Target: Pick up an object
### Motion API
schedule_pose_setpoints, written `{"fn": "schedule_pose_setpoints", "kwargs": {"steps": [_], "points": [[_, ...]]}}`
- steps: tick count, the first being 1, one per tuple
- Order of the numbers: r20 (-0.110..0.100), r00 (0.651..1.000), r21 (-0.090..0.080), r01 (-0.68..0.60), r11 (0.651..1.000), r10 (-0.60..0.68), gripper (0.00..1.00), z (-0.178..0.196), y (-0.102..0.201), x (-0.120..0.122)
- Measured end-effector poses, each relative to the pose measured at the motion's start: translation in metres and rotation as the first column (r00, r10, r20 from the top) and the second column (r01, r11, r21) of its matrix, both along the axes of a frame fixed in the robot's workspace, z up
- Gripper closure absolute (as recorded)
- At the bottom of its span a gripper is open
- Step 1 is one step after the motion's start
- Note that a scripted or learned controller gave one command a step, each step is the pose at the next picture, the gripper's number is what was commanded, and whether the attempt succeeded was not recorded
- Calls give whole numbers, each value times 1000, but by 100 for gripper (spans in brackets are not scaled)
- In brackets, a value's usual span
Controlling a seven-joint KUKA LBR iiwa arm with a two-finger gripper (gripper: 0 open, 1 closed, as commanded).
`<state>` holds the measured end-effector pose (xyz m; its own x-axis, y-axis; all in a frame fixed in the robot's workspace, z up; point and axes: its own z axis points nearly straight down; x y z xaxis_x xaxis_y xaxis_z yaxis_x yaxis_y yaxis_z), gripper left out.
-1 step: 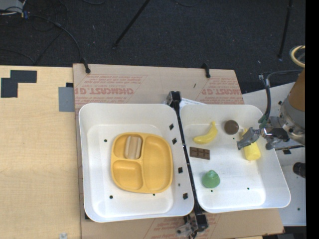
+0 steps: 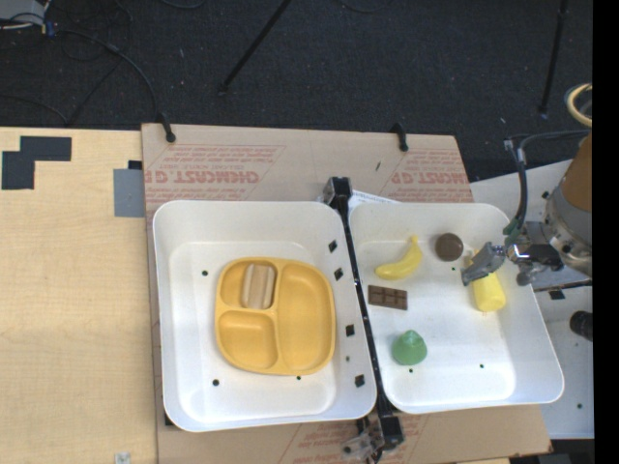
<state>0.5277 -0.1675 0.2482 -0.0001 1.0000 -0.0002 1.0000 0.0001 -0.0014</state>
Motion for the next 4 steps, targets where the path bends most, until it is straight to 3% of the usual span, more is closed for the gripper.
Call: {"fn": "schedule_pose_setpoints", "kwargs": {"steps": [2, 3, 4], "points": [[-8, 1000, 4, 0, 1000, 0, 0, -117, -8, -14], [-1, 1000, 1, 1, 1000, -1, 0, -162, -8, -14], [0, 1000, 1, 3, 1000, -3, 100, -149, -9, -13]]}}
